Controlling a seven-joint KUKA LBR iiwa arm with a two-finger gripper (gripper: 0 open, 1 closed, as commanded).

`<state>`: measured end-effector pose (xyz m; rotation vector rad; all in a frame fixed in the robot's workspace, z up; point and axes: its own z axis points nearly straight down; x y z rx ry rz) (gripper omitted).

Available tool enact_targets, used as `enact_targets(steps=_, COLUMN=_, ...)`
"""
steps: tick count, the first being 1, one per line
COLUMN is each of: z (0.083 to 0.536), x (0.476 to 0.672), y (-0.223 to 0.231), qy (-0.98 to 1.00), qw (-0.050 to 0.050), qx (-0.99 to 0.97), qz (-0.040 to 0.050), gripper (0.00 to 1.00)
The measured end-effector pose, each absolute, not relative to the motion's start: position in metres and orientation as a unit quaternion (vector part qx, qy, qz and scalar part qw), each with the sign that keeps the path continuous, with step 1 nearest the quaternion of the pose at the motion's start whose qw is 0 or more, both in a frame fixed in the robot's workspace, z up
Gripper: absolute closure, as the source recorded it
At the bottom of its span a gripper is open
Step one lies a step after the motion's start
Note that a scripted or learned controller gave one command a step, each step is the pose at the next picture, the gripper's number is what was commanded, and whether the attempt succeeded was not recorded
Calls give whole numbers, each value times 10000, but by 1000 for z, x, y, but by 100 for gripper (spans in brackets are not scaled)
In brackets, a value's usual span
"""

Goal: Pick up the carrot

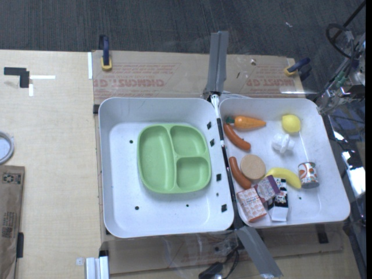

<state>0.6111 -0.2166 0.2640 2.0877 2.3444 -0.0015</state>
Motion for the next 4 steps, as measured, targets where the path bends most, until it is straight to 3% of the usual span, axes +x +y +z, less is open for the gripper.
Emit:
enact_targets(steps=1, z=211, x=639, y=-222, qy=6304, qw=5, qx=7762, qz=-9, gripper=100)
enact_targets(steps=2, z=221, x=639, y=-222, qy=6318, qw=16, qx=7751, qz=-18, gripper=100)
enact_targets(steps=3, z=244, x=652, y=-209, qy=6133, qw=6, qx=7899, qz=-6, gripper=100)
enact_targets(steps=4, z=237, x=659, y=-209, qy=5517, qw=2, qx=8340, qz=-10, gripper=100)
